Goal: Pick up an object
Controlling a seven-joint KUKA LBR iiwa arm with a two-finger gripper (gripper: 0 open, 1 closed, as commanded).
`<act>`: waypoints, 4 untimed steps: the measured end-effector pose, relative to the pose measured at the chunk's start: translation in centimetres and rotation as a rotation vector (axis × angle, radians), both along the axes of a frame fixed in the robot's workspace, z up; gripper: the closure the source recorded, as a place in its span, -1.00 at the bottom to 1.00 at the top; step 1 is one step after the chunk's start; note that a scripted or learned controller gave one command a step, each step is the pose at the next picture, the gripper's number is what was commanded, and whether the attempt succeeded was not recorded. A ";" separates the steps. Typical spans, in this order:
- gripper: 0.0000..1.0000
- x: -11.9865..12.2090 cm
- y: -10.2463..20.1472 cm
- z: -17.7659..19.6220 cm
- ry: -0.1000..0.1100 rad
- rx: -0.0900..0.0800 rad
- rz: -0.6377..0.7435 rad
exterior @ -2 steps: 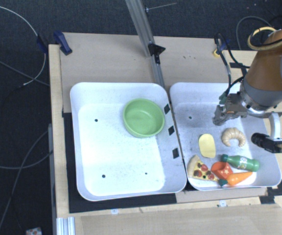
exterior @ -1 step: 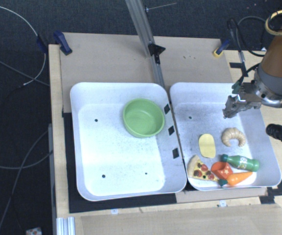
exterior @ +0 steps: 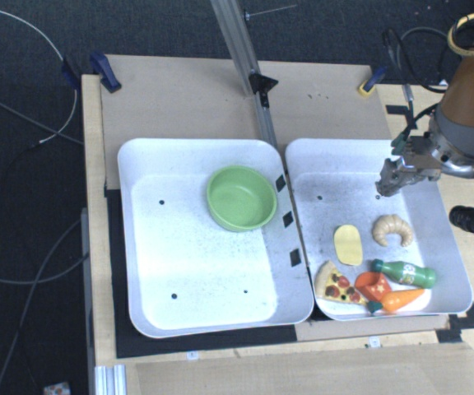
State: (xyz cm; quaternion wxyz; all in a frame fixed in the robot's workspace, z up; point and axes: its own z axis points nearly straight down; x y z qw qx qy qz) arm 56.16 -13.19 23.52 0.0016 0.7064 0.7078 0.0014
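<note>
Green bowl [exterior: 240, 197]: round and upright in the left bin [exterior: 151, 295], toward that bin's upper right, near the divide between the bins.
Left bin: white and shallow, left of centre in the frame, speckled floor, touching the right bin [exterior: 336, 159] along its right rim.
Pizza slice [exterior: 336, 285]: toy wedge with red dots, lower left corner of the right bin.
Yellow piece [exterior: 348, 244]: flat oval, just above the pizza slice.
Red piece [exterior: 372, 285]: small red toy, lying between the pizza slice and the bottle [exterior: 405, 272].
Carrot [exterior: 401, 300]: orange, along the right bin's lower rim, just under the bottle.
Bottle: green with a white label band, lying on its side, below the croissant [exterior: 393, 230].
Croissant: tan crescent, right of the yellow piece, apart from it.
Gripper [exterior: 388, 182]: dark, right of centre in the frame, over the upper part of the right bin, above the croissant in the frame; nothing is seen between its fingers, and whether they are spread or pressed together cannot be told.
Arm [exterior: 470, 97]: grey with an orange band, upper right edge of the frame.
</note>
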 end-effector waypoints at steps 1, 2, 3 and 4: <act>1.00 1.5 5.5 -1.0 0.004 0.002 0.003; 1.00 3.3 10.6 0.3 0.001 0.003 0.005; 1.00 4.5 15.7 -0.8 0.002 0.002 0.004; 1.00 6.7 20.4 -0.3 0.003 0.004 0.004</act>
